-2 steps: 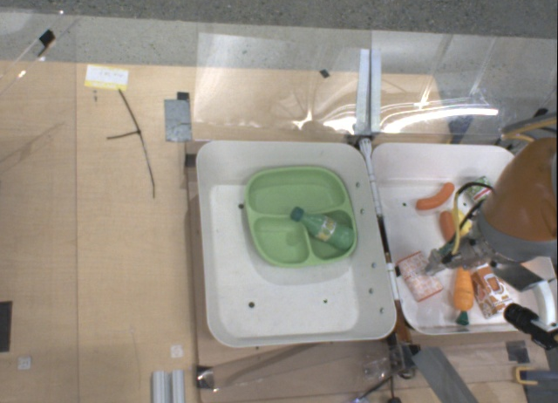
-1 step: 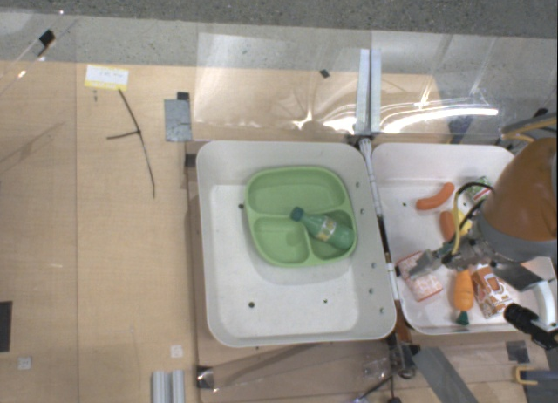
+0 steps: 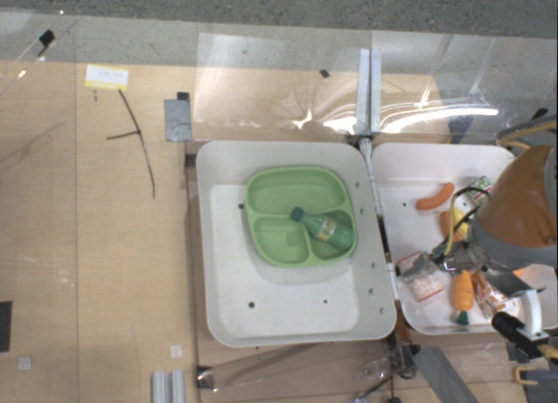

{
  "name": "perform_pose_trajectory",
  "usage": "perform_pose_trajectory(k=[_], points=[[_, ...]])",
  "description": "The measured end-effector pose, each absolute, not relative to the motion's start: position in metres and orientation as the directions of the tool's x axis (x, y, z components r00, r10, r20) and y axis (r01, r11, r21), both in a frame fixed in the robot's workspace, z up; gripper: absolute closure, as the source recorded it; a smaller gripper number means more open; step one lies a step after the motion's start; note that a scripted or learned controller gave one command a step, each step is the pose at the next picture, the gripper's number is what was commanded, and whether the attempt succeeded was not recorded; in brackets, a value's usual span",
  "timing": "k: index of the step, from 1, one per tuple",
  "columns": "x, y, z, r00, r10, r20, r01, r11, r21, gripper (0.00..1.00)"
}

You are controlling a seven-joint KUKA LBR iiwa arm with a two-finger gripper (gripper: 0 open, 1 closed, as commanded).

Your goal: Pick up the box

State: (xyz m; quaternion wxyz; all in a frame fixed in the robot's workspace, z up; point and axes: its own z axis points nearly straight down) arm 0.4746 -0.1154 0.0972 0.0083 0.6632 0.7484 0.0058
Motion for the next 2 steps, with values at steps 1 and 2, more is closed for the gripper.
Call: perform_pose_trajectory(k=[1, 2], points=[[0.4762, -0.1163, 0.1086, -0.122, 0.993, -0.007, 0.992, 0.122, 0.025, 1.0], [0.4761, -0.1162, 0.1086, -0.122, 0.993, -0.007, 0.992, 0.122, 0.025, 0.0]])
